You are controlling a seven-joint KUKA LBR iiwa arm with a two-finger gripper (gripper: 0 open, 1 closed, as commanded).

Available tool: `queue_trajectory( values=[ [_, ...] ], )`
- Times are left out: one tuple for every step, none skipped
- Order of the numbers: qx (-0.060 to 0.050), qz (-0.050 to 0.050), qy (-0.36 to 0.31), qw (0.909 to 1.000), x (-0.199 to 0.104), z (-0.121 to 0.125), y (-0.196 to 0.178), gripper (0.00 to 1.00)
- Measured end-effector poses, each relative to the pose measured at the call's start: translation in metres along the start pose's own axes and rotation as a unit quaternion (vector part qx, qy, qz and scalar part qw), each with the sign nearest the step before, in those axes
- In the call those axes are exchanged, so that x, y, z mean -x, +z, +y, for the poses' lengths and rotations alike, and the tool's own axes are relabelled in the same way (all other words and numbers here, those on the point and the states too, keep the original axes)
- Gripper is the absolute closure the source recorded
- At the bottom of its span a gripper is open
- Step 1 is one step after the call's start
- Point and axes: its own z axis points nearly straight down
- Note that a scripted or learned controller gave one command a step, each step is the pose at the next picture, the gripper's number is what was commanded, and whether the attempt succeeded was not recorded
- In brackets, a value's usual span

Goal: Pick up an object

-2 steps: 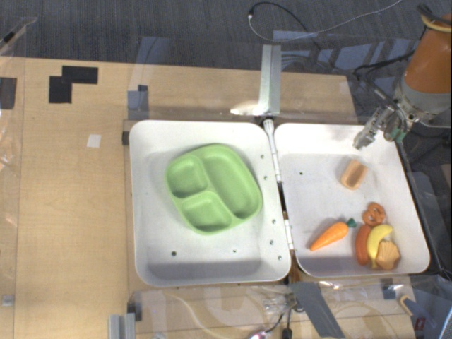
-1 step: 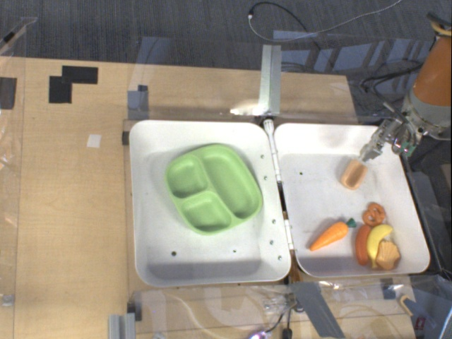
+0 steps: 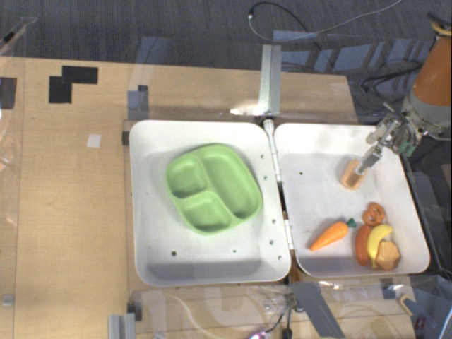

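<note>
**Gripper low over a tan piece in the right bin**

The arm (image 3: 432, 83) comes in from the upper right, its orange band cut off by the frame edge, and slants down and to the left into the right bin (image 3: 318, 143). The gripper (image 3: 364, 165) hangs at the end of it, its slim grey tip meeting the top of a small tan object (image 3: 351, 175) that sits in the upper middle of that bin. Whether the claw is wide, narrow or closed on the piece cannot be told; the tip reads as one thin shape against the white floor.

Lower in the same bin, a toy carrot (image 3: 330, 236) lies slanted, well apart from the tan piece. In the bottom right corner a pretzel (image 3: 374, 213), a banana (image 3: 379, 236), a reddish-orange sausage-like piece (image 3: 362, 245) and a light-brown piece (image 3: 388, 256) crowd together, touching one another.

The left bin (image 3: 152, 232) holds a green divided plate (image 3: 212, 188) with three compartments, set near its middle. A metal post (image 3: 271, 76) rises behind the seam between the bins, and a black cable (image 3: 296, 24) loops across the dark floor beyond.

The tan object's exact nature is hard to make out, partly covered by the gripper tip.
</note>
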Motion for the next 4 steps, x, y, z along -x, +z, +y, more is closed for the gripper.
queue_trajectory(
  values=[
    [-0.002,0.005,-0.100,0.9950,0.019,0.014,0.076,0.00],
    [0.000,-0.001,-0.203,0.9793,0.021,0.014,0.031,0.00],
    [0.001,0.000,-0.159,0.9873,0.006,0.035,0.015,0.00],
    [0.000,0.001,-0.263,0.9649,-0.034,0.032,0.030,0.00]
  ],
)
